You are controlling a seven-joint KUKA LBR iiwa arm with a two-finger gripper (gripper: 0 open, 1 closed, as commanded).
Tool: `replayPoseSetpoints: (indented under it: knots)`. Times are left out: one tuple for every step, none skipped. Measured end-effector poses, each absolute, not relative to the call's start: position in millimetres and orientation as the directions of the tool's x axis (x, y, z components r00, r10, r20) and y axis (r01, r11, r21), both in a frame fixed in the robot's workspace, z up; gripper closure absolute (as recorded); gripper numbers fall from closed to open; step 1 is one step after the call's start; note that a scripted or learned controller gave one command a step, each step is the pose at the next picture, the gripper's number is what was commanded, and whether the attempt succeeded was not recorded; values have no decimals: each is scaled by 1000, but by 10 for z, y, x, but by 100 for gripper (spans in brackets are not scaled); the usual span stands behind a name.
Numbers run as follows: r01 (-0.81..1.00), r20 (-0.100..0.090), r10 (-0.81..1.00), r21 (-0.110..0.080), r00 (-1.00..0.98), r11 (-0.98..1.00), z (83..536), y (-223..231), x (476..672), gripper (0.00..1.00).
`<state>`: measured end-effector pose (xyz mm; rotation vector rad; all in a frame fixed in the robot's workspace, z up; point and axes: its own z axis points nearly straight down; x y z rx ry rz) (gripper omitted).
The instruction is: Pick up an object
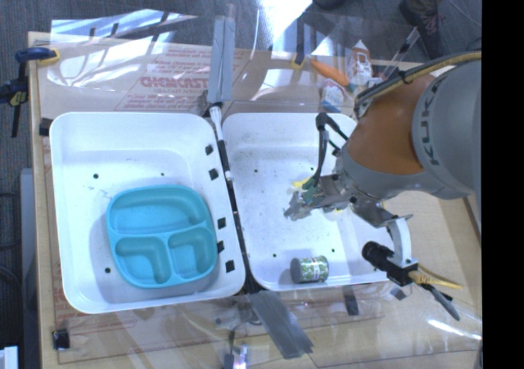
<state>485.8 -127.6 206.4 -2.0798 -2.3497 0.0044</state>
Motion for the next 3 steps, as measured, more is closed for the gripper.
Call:
replayPoseSetpoints:
  knots:
    - [1000, 2, 1000, -10, 10, -10, 2058, -1296, 4767, 100]
    - [1000, 2, 1000, -10, 10, -10, 2058, -1295, 4768, 0]
    - [1000, 1, 1000, -5, 28, -28, 891, -1927, 4760, 0]
